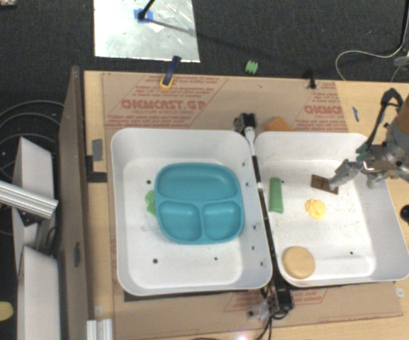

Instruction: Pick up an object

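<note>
1. The hand (347, 170) sits low over the right bin (381, 211), beside a small brown block (322, 183); whether it is open or closed cannot be told.
2. Brown block: touching or just off the hand's tip; no grip confirmed.
3. Just below the block lies a yellow piece (315, 208); left of the block, a green bar (275, 195); further below, a tan disc (298, 261).
4. Judgement: approach step. Next move calls for closing squarely on the block, then lifting.

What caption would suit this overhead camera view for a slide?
The tool hovers near a brown block in the right bin; a blue tray fills the left.
</note>
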Action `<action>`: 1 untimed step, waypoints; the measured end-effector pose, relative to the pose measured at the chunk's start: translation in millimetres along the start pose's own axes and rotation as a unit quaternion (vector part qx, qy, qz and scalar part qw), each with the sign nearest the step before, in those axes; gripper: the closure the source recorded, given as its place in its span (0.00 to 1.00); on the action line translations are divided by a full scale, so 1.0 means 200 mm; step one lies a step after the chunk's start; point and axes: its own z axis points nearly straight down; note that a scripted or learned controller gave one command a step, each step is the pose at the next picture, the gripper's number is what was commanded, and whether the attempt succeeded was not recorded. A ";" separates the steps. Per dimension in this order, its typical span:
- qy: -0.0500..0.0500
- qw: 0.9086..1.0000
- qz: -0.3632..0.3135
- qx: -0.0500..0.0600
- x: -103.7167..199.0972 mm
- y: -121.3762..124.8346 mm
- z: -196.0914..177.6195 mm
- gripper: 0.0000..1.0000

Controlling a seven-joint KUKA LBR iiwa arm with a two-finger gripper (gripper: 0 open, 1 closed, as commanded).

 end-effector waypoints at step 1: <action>0.000 1.000 -0.001 0.000 0.07 0.09 0.66 0.00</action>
